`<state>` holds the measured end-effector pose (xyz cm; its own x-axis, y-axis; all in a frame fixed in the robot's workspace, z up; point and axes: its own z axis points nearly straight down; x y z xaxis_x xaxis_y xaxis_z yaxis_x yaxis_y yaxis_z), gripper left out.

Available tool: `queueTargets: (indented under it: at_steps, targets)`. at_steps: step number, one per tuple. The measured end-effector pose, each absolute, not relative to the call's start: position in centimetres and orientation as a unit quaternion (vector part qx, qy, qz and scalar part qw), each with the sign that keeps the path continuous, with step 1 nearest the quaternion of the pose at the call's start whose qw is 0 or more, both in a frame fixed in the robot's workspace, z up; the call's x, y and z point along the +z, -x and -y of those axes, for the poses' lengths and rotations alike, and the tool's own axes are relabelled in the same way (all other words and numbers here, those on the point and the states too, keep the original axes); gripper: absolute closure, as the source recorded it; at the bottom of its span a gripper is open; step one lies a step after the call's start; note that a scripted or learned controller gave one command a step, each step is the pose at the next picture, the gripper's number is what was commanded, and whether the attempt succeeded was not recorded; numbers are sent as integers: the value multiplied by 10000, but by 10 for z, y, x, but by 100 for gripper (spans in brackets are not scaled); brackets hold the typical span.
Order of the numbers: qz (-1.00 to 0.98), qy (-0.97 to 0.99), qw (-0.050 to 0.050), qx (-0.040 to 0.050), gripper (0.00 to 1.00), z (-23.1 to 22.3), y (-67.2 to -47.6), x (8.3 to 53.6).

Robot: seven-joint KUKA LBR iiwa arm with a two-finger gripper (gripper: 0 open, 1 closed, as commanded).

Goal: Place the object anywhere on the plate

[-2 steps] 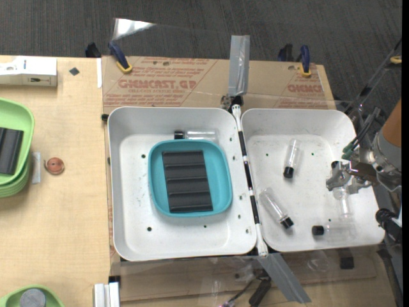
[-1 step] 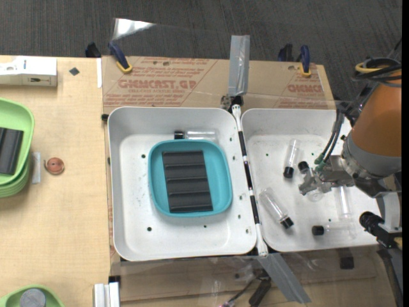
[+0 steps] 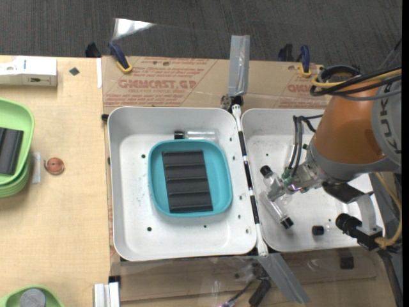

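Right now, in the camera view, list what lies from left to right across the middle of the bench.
Green tray → small copper disc → left white bin → teal plate → dark ridged block → right white bin → gripper → orange band.

Robotics lab — bench bins (clamped cardboard).

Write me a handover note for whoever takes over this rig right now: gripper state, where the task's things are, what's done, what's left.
Gripper: low in the right bin, beside a clear marker-like object with a dark cap; whether the fingers are open or shut can't be told, and no grasp is visible.
Plate: teal, in the left bin, carrying a dark ribbed block.
Another clear pen-like item lies behind the plate.
Done: nothing placed yet, by the look of it.
Left: grasp the object, carry it across the divider, set it on the plate.
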<state>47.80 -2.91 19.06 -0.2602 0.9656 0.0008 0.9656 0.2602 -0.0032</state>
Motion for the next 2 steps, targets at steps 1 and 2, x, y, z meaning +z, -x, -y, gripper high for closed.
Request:
queueTargets:
  at_steps: [1,2]
  targets:
    - [8138,5811,5,12,100,-29,-487,190]
    - [8135,5815,5,12,0,-28,-487,190]
